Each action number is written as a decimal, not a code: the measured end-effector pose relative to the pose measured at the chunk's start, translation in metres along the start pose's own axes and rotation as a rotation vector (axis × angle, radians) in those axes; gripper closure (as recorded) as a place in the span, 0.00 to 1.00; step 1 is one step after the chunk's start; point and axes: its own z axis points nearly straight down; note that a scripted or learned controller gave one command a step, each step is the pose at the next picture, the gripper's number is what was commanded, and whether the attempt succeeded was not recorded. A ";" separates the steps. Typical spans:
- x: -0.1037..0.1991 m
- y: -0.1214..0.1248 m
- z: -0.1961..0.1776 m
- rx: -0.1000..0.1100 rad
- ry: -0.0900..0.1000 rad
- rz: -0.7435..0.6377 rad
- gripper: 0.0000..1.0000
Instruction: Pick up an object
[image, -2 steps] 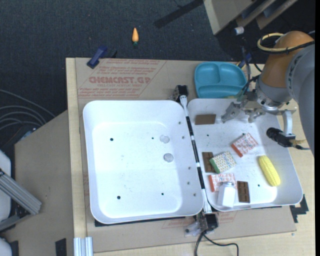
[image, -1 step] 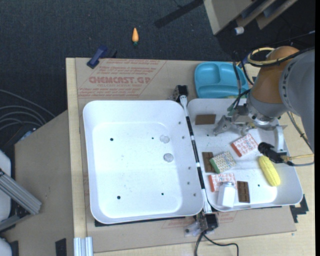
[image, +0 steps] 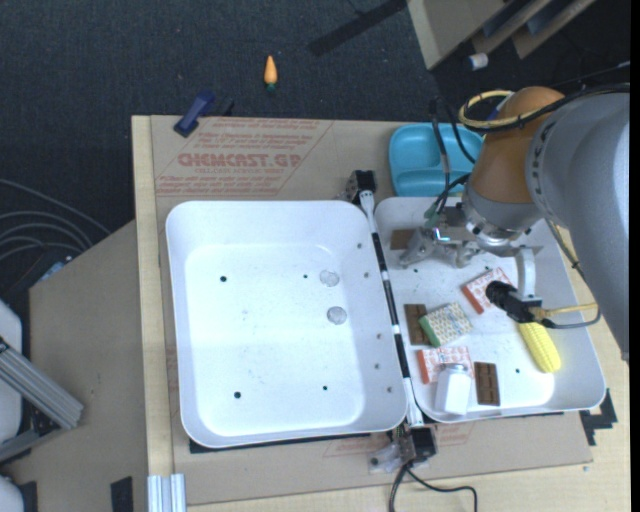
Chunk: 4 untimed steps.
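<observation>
- At the near edge of the right bin (image: 578, 392) a white bottle (image: 455, 392) lies just beside a brown block (image: 487, 383) on its right.
- Just beyond the bottle and touching its far end lies a red-and-white packet (image: 443, 360).
- To the right of these, near the bin's right wall, a yellow corn cob (image: 541, 347) lies at a slant.
- Farther in, a green packet (image: 446, 323) lies tilted, with a second brown block (image: 414, 320) just beside it on the left, close to the wall between the bins.
- The left bin (image: 190, 240) bears two small round discs, one nearer (image: 337, 316) and one farther (image: 330, 277), both toward its right side.
- Beyond the green packet, a red-and-white box (image: 481, 290) lies tilted near the middle of the right bin.
- The gripper (image: 440, 247) hangs low over the far part of the right bin, below the orange band of the arm (image: 590, 170); whether it is open or closed cannot be told.
- A third brown block (image: 401, 238) lies just left of the gripper, near the bin's far left corner.
- Behind the right bin a light-blue tray (image: 418, 160) rests on the printed brown board (image: 250, 150).
- Past the board, on the dark floor, lie a blue object (image: 193, 114) and, farther off, a small orange object (image: 270, 70).
</observation>
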 end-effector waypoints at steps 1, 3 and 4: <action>-0.001 -0.071 0.001 -0.001 -0.001 0.001 0.00; -0.001 -0.070 -0.009 -0.002 -0.001 0.002 0.00; -0.020 0.007 0.000 -0.004 -0.002 0.000 0.00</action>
